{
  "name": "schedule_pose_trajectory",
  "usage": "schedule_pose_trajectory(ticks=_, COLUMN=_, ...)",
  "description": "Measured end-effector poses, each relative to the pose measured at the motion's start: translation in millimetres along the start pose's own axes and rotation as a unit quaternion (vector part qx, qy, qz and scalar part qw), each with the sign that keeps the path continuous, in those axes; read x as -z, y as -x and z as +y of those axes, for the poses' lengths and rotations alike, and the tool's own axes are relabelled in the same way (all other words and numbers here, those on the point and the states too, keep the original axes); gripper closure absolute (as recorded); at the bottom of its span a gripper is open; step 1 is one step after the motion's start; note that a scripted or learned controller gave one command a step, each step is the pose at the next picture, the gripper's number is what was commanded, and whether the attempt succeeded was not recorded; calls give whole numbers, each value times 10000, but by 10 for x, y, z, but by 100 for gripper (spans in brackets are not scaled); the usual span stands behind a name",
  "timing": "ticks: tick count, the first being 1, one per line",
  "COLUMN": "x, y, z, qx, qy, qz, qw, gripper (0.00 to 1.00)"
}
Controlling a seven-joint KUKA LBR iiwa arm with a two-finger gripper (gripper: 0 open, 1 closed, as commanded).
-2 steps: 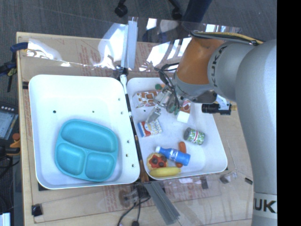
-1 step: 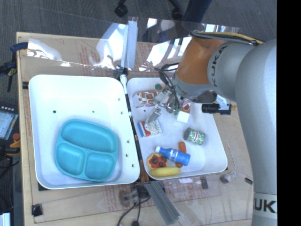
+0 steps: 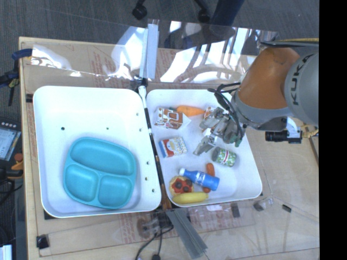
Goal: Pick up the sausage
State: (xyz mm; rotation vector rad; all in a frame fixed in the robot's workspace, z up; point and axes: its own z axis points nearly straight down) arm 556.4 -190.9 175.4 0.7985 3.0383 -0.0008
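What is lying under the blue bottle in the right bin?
A reddish sausage pokes out past the blue bottle, which lies partly across it. The sausage's lower end is covered. A banana and a pizza slice lie beside the bottle.

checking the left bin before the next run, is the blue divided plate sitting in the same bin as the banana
No, the blue divided plate lies in the left bin, while the banana lies at the near edge of the right bin.

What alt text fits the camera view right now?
The gripper hangs over the right bin, among small food items; a reddish sausage lies just below it, beside a blue bottle. The left bin holds a blue divided plate.
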Motion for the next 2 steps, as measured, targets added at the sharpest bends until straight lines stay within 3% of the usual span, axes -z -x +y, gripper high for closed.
schedule_pose_trajectory(ticks=1, x=-841, y=-282, z=-380, qx=211, qy=3, qz=9, qw=9998, gripper=0)
schedule_pose_trajectory(ticks=2, x=-835, y=-654, z=192, qx=133, qy=4, qz=3, qw=9999, gripper=0)
